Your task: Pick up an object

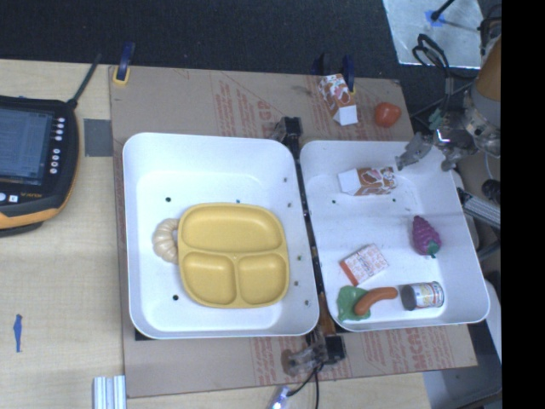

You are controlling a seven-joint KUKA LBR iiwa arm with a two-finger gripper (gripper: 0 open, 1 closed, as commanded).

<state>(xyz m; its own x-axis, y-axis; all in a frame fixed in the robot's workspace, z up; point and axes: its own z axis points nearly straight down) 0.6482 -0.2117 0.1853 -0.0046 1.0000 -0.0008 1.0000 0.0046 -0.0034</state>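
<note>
My gripper (415, 152) hangs over the far right corner of the right bin (443, 194), reaching in from the right. It is just right of a white and red carton (368, 180) lying in the bin, and nothing shows in its grasp. The same bin holds a purple fruit (425, 235), a small red and white box (365, 263), a can on its side (423, 296) and an orange sausage on a green piece (366, 301).
The left bin (153, 177) holds a yellow divided plate (232, 254) with a beige item (164, 239) at its left. Behind the bins, on the cardboard, stand a small carton (338, 98) and a red tomato (387, 114). A control pendant (30, 156) lies far left.
</note>
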